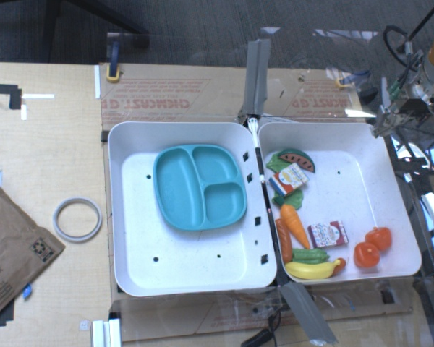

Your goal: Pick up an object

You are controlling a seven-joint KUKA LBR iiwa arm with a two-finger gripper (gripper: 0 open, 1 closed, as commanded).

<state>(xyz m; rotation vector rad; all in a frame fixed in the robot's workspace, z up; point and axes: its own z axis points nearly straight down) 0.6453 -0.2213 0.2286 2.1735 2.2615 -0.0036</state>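
The right bin [354,194] holds several toy foods. A watermelon slice [296,160] lies on a green leaf [277,164], with a small packet [287,180] just below. Lower left are a carrot [295,223], a sausage [283,240], a green pepper [309,254] and a banana [315,269]. A small red and white box [328,235] sits mid-bin, and two tomatoes [367,254] lie at the lower right. A teal divided plate [200,186] rests in the left bin [130,215]. My gripper [388,120] hangs at the right bin's far right corner, apart from every object.
A grey tape ring [77,217] and a brown cardboard box [11,248] lie on the bench left of the bins. Cardboard sheeting [173,96] runs behind the bins. Cables and hardware [412,63] crowd the upper right.
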